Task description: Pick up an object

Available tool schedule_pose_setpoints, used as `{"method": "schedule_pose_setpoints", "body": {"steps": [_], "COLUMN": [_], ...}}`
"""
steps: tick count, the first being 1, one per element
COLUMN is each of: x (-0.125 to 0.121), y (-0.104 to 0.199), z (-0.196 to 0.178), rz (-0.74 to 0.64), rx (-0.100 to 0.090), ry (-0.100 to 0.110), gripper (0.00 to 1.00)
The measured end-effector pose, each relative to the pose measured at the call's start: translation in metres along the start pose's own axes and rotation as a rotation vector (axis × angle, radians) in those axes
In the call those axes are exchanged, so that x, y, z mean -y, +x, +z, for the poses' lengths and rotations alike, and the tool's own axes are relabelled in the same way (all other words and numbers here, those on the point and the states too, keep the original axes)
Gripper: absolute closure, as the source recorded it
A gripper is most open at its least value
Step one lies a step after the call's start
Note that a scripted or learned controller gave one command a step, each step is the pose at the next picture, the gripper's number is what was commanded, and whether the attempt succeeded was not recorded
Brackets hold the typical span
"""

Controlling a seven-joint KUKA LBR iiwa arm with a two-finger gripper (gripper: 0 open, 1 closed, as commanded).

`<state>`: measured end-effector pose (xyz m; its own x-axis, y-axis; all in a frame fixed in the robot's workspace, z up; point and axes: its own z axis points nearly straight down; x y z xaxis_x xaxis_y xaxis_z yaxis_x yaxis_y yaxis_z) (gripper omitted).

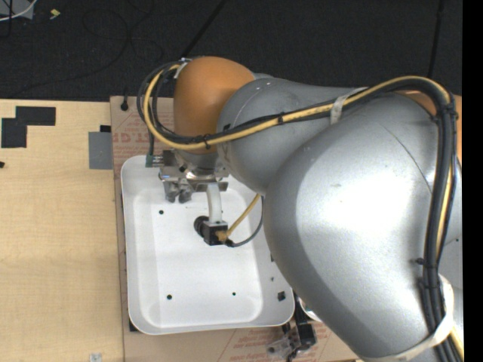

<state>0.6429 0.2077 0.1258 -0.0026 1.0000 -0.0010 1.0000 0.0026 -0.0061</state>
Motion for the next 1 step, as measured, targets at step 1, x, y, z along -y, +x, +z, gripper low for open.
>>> {"method": "schedule_pose_setpoints", "body": {"steps": [1], "x": [-0.0008], "y": [0.0369], "z": [-0.0145], "rz": [-0.001], "rx": [-0.001], "ry": [-0.005], "gripper": [1.00]}}
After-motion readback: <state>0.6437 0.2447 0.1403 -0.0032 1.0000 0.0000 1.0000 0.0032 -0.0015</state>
